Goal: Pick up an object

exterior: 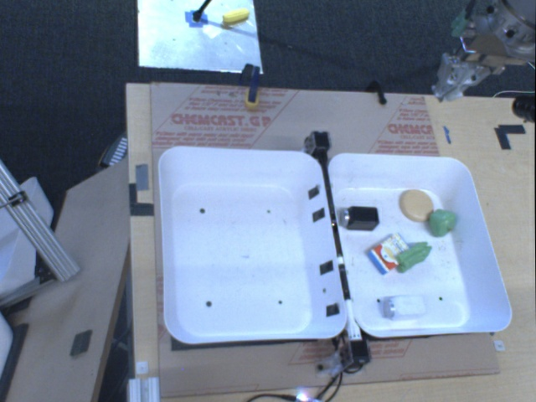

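The right bin (469, 182) holds several small objects: a black block (362, 218) near the divider, a tan round disc (415, 204), a green knob-like toy (441, 221), a green elongated toy (413, 256) lying on a red, white and blue card (385, 255), and a pale grey block (403, 307) near the front. My gripper (453, 75) hangs high at the upper right, beyond the far edge of the right bin and well away from all the objects. Nothing shows between its fingers.
The left bin (243, 241) lies beside the right one, joined by a black-clipped divider (329, 224). A metal sheet (199, 23) at the back bears a yellow item (236, 16). A metal rail (29, 224) stands at the left.
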`<state>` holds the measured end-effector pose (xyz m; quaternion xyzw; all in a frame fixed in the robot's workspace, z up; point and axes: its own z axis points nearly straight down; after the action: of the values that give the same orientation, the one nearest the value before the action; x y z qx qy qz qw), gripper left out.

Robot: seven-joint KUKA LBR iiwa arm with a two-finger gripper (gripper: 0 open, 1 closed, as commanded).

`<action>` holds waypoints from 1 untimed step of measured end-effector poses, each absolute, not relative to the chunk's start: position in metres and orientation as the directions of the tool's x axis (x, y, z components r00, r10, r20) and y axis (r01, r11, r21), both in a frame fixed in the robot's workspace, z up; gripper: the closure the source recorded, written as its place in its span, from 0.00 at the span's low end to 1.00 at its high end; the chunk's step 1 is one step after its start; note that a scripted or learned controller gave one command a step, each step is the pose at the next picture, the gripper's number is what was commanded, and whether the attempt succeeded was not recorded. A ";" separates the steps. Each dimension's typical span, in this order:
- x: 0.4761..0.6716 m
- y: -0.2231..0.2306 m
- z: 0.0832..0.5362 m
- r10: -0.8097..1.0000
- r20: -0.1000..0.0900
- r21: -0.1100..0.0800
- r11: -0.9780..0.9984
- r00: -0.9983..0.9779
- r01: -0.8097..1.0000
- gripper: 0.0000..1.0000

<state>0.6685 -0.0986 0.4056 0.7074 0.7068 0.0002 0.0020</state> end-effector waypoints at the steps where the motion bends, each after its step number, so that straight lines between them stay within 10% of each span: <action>1: 0.669 -0.103 0.402 1.000 -0.003 0.003 -0.001 0.001 1.000 1.00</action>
<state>0.6686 -0.1028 0.4019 0.7074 0.7068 0.0001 0.0022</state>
